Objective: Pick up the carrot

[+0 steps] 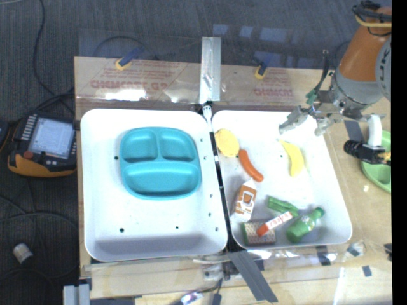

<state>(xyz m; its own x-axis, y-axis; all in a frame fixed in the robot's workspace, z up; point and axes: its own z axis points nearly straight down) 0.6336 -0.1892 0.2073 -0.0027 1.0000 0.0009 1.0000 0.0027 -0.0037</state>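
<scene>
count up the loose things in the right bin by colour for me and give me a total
Yellow: 2, round piece and banana
Orange: 1, carrot
Green: 2, bottle and small piece
Printed packs: 2, carton, box
Total: 7

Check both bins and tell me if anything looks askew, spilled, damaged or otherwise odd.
Nothing looks spilled or broken. The right bin is simply a loose jumble: the carrot lies at a slant beside a yellow round piece, a small carton lies tilted, and a green bottle lies on its side. The blue divided plate sits flat in the left bin.
</scene>
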